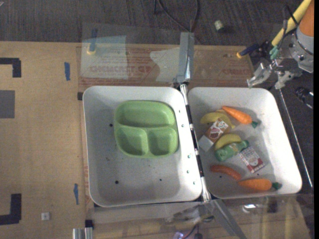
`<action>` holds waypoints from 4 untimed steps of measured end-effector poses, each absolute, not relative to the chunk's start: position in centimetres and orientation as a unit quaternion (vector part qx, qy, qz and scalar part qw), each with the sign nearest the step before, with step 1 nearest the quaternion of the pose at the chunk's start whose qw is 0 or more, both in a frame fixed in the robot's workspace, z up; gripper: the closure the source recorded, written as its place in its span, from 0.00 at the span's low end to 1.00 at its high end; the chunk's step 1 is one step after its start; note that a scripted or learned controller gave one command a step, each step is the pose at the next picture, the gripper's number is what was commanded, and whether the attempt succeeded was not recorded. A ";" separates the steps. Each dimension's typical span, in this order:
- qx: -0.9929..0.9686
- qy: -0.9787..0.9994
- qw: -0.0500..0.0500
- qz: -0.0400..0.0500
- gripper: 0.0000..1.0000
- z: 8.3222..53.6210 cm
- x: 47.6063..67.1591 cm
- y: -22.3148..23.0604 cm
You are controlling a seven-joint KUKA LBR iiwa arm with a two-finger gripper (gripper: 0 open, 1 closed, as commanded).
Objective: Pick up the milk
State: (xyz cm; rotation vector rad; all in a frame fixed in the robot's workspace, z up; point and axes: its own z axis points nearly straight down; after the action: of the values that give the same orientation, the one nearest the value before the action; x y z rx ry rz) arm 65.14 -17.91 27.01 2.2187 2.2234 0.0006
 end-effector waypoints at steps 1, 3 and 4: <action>0.682 0.732 0.002 0.000 0.00 33.1 65.8 -20.6; 0.798 0.603 -0.001 -0.001 0.00 24.1 65.2 -12.5; 0.797 0.604 0.001 0.000 1.00 25.1 65.3 -12.5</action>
State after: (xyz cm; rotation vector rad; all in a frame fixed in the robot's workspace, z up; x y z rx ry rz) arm 65.33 -12.48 25.14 2.5040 1.8953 -0.0011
